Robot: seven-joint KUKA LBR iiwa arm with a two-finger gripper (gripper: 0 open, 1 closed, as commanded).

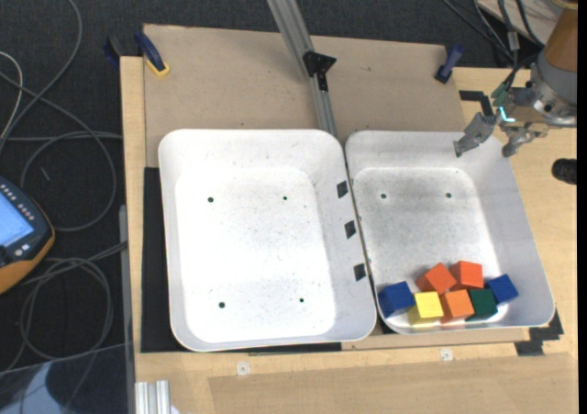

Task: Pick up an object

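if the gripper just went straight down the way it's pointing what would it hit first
Probably the bare far rim or floor of the right bin. The gripper, fingers spread, hangs over that corner with nothing between them; the blocks lie at the near end. Depth is unclear.

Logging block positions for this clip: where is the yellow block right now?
The yellow block lies in the right bin, at its near edge, between a blue block and an orange block.

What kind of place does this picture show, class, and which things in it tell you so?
Most likely a robotics lab or test bench. A robot arm's tool hangs over two white bins, coloured blocks sit in the right-hand one, and cables trail over the floor.
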